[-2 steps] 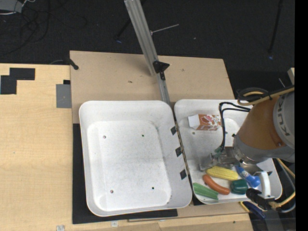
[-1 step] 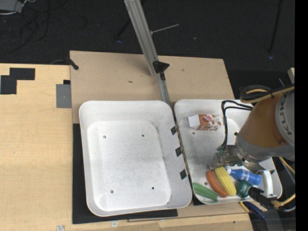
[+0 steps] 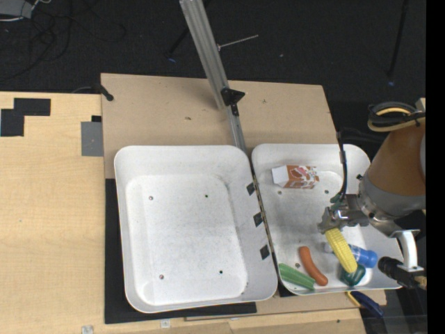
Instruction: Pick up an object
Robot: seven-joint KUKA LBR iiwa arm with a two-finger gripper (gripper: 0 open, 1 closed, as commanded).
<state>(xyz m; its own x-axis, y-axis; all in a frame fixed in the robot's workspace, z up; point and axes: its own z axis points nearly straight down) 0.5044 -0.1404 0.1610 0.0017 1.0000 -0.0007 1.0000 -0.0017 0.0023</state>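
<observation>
The arm [image 3: 398, 169] reaches in over the right edge of the right bin [image 3: 267, 186], its orange band above a grey wrist, and its gripper [image 3: 338, 218] hangs low over the bin's floor near the right wall; whether it is open or closed I cannot tell, and nothing is visibly held by it. Just below the gripper lies a yellow corn cob [image 3: 340, 248], running from beneath the gripper towards the bin's front right corner, so close that the two may be touching, though the view does not settle this. A blue object [image 3: 366, 257] lies against the cob's right side, and a small dark green piece [image 3: 354, 277] sits at the cob's lower end by the front edge. To the left of the cob, an orange-red sausage [image 3: 313, 266] lies at a slant near the front edge, with a green pea pod [image 3: 297, 277] just beside it towards the front left corner. A small red and white carton [image 3: 296, 177] lies on its side near the back of the same bin, well apart from the rest. The left bin [image 3: 139, 165] stands beside it, their edges meeting in the middle.
</observation>
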